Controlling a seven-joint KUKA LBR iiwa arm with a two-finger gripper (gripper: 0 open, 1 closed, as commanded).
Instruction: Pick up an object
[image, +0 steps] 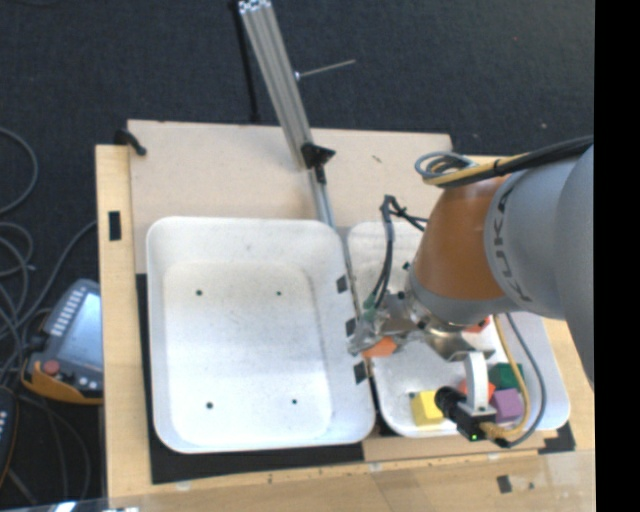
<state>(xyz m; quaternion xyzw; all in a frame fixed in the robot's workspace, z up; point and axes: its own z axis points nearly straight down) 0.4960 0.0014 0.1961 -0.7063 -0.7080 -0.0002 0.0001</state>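
Orange piece (378, 348) is what the gripper (368, 330) looks to be after: it sits at the near-left corner of the right bin (396, 388), tight against the wall shared with the left bin (250, 340), and the gripper is right on top of it. From where I stand I can't tell whether the gripper is spread or closed, or whether it has the piece at all, because the arm (470, 240) covers much of that bin. My guess is that this is the reach-and-grasp step, low at the bin floor, with nothing lifted yet. Next it would need a firm close on the piece and a straight lift, clear of the wall, which looks close enough to spoil the grip. Further right in the same bin lie a yellow block (427, 407), a purple block (508, 404) and a green block (506, 376), all well apart from the gripper. The left bin has nothing in it.
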